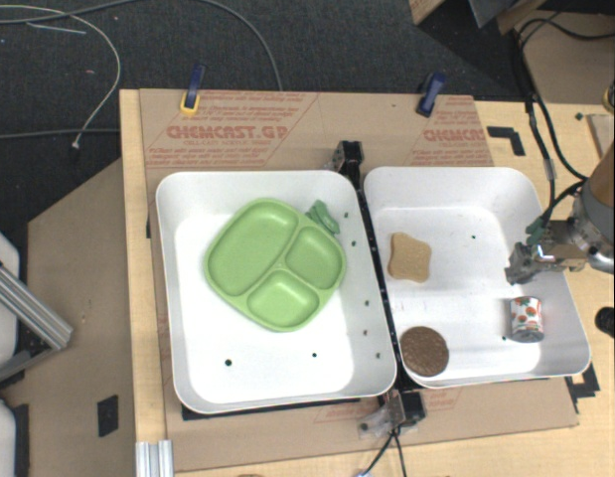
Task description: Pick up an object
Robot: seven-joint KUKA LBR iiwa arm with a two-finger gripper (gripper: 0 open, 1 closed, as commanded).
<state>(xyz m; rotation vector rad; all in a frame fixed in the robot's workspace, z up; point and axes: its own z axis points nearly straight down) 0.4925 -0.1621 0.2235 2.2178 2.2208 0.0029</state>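
Small can (527,319), white with orange spots on its side, lies or leans in the near right corner of the right bin (466,192), close to the bin's right wall. It is the thing nearest the gripper, so I judge it the likely pick. It looks light and stiff, with a smooth, rounded side that could slip or roll. The safest hold is probably across its short body, squeezing the curved side from both flanks.

To its left, against the near wall of the same bin, lies a flat brown disc (424,351), rough-looking like a biscuit. It sits so low that getting under its edge would be hard.

Just beyond the can, the gripper (521,261) hangs over the right side of the bin, reaching in from the right. It is apart from the can and nothing is seen in its grip. Whether its jaws are released or clenched cannot be told at this size.

Further in, near the bin's left wall, lies a tan slab (409,257) shaped like a slice of bread, possibly soft.

In the left bin (188,296) a pale green plate with three compartments (275,263) lies flat. A small dark green piece (324,217) touches its far right rim.

Both bins rest on a brown board covering the worktop (287,127), held at its far edge by two blue clamps (194,87)
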